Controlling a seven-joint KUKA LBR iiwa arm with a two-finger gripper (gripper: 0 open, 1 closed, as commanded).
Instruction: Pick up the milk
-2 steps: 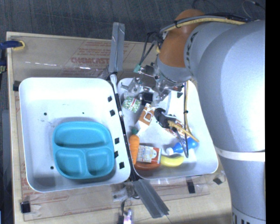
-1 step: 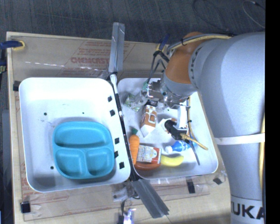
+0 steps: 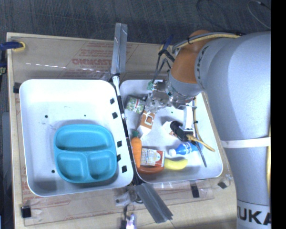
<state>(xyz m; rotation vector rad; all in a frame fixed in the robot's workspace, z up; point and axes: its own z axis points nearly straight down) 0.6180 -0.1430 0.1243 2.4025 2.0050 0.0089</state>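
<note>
In right bin (image 3: 214, 168) | hand (image 3: 157, 95) grip unclear | boxy milk carton (image 3: 151, 157) | smooth blue tray (image 3: 85, 153) left.

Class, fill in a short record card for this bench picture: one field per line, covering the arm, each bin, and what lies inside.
arm: grey with orange band, reaching in from the right over the right bin
gripper: low over the far part of the right bin
left bin: holds a blue divided tray
right bin: crowded with small items
near edge of right bin: carrot, small carton, banana
under gripper: green packet
</note>
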